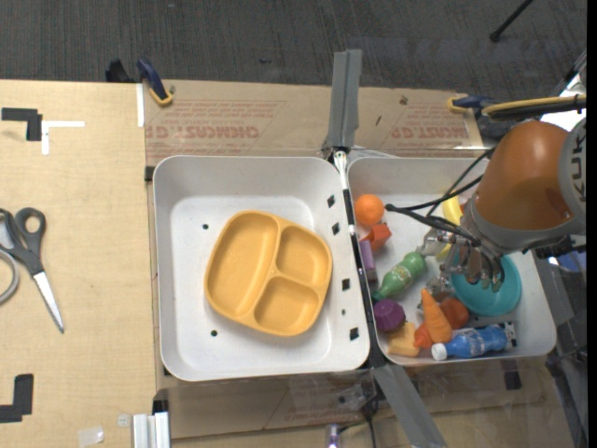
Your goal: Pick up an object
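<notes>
Your view of the right white bin [536,339] is partly blocked: the grey arm with its orange band [522,180] reaches in from the right of the frame and covers the bin's upper right part. The gripper [471,267] hangs low over the toys, and you cannot tell how it is set, because dark cables and the wrist crowd it.

Just below and right of it lies a teal round dish [494,292], half hidden by the wrist. A yellow piece [452,210] peeks out behind the cables and is too covered to identify.

The green bottle-shaped toy [401,276] lies left of the gripper, its long axis running from lower left to upper right. The blue and white plastic bottle [474,343] lies along the bin's lower edge, nearly level, its white cap toward the left. The orange carrot-shaped toy [436,320] sits between them, slanting down to the right.

An orange ball [369,209] rests in the bin's upper left corner, with a small red piece [380,234] just beneath it. A purple round toy [389,315] sits at lower left, beside a pale yellow wedge [403,343].

In the left white bin [177,278], mid-frame, a yellow three-compartment plate [269,273] lies flat, tilted on the diagonal. Grey-handled scissors [33,255] sit on the cardboard at the far left edge.
</notes>
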Controlling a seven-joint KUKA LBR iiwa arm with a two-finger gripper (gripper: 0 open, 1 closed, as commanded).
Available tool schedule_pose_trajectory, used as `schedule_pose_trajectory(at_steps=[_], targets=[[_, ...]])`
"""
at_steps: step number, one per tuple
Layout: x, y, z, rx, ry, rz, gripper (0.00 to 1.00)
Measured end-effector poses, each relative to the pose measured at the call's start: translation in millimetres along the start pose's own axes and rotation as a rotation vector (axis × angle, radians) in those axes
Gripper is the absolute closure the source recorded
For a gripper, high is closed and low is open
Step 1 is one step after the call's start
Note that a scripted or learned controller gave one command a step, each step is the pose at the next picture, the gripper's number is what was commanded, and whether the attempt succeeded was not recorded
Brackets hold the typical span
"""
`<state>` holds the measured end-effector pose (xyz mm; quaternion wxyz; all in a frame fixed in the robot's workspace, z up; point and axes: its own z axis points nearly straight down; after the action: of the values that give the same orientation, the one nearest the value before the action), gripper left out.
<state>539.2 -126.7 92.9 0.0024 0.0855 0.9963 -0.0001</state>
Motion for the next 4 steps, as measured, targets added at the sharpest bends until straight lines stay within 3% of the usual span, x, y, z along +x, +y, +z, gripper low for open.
schedule_pose_trajectory(at_steps=[1,2,3,4], targets=[[-75,-23,0,0.0,-0.001,-0.09,0.0],[-131,-66,0,0.0,-0.002,-0.1,0.0],[-131,-64,-12,-0.004,0.004,-0.1,1.0],[-117,-20,-116,0.0,-0.003,-0.195,1.0]])
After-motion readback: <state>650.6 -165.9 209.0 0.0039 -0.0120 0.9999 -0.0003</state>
